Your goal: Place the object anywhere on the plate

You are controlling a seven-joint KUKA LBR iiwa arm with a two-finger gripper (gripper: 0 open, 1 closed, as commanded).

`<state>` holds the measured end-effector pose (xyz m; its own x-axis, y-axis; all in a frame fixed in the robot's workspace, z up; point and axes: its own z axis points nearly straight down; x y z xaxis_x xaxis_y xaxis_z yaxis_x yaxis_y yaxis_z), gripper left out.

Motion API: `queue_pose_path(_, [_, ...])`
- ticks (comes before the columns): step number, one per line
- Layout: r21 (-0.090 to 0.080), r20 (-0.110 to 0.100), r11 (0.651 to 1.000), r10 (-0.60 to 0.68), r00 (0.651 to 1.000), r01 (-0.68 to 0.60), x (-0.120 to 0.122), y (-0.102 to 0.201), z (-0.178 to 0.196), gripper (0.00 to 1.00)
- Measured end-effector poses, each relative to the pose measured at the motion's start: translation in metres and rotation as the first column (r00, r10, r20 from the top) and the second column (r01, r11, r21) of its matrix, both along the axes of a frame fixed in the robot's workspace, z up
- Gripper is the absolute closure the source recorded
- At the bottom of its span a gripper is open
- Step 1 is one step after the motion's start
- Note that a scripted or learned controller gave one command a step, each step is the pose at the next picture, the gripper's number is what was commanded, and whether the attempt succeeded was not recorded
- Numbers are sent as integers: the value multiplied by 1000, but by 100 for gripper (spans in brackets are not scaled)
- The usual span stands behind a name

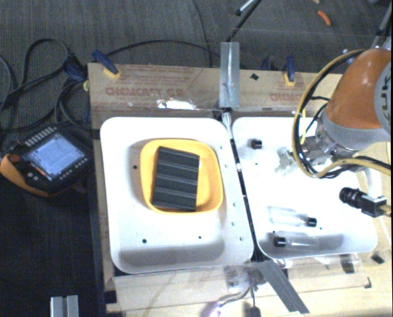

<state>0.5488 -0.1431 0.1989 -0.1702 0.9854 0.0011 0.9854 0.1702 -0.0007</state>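
Right bin (pixel 355 243): clear tubes (pixel 292 228) by near rim. Left bin (pixel 117 197): yellow plate (pixel 213 177) bearing dark ridged block (pixel 176 177), flat, centred; apparently placed. Arm (pixel 355 98) above right bin.

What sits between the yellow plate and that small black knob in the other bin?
In the camera view, only bare white floor and the bins' adjoining rims lie between the yellow plate and the small black knob.

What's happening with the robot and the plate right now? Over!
Arm over right bin, fingers hidden. Dark ridged block lies on yellow plate, left bin. Nothing blocking.
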Motion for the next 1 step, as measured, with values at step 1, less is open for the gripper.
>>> queue_pose_path(1, [0,0,1000,0,1000,0,0,0,0,0])
